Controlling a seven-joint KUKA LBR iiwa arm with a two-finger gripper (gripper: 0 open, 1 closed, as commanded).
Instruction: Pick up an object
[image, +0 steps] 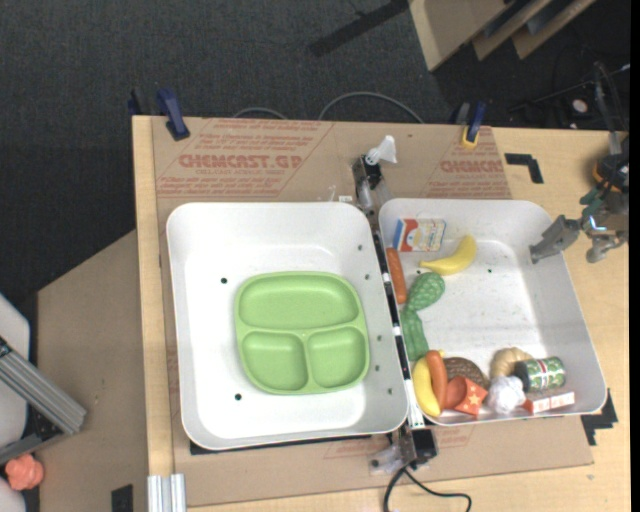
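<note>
Toys (500, 385): heaped at right bin's (560, 300) near edge, untouched.
Gripper (575, 235): over far right rim; jaw state unclear.
Progress: nothing picked yet.

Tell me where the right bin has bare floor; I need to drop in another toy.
The right bin is bare in its middle and right, between the banana and the can. Its left wall and near corner are crowded.

green tray (300, 332), white bins (200, 300), yellow banana (450, 258), orange carrot (397, 274)
</note>
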